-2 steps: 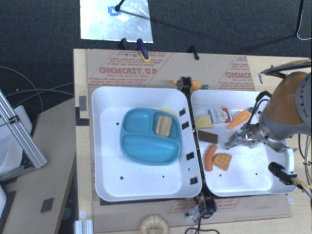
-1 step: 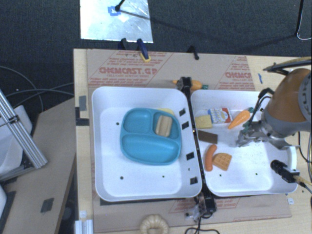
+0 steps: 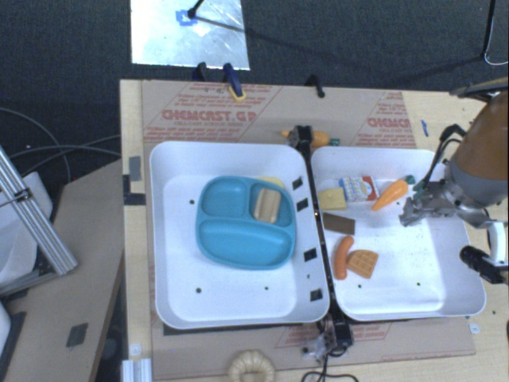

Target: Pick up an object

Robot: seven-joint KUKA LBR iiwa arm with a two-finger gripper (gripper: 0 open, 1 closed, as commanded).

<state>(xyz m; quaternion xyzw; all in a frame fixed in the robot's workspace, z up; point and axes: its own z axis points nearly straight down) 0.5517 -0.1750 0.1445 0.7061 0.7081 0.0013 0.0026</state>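
near edge: a pale ring-shaped thing (image 3: 253, 366) sits at the bench's front edge, below the seam between the two bins, beside a tangle of cable (image 3: 330, 342).
left bin: left bin (image 3: 171, 293) holds a blue divided plate (image 3: 245, 223) mid-floor, with a tan bread-like piece (image 3: 267, 205) in its upper right compartment.
right bin: right bin (image 3: 398, 293) carries all the loose items, bunched toward its back-left corner and left wall.
items: carrot (image 3: 389, 195) near the back edge, tilted; a white packet with red and blue print (image 3: 355, 189) just left of it; a yellow block (image 3: 332, 200) touching the packet's lower left; a dark brown slab (image 3: 339, 224) below that; an orange sausage shape (image 3: 343, 257) and a waffle square (image 3: 362, 263) side by side nearer the front.
claw: gripper (image 3: 415, 208) hangs low over the right bin's right half, arm coming in from the right edge. Nothing visible between its tips. Open or closed: cannot tell, it's a grey blur from here.
step: approach, no grasp yet, by my read.
target vs claw: the carrot is the closest item, just left of and slightly behind the claw tip, apparently not touching. The rest lie further left.
next move: a short shift left and toward the back edge, line up across the carrot's narrow width, drop, close.
risk: the carrot's slant could roll it out of the pinch.
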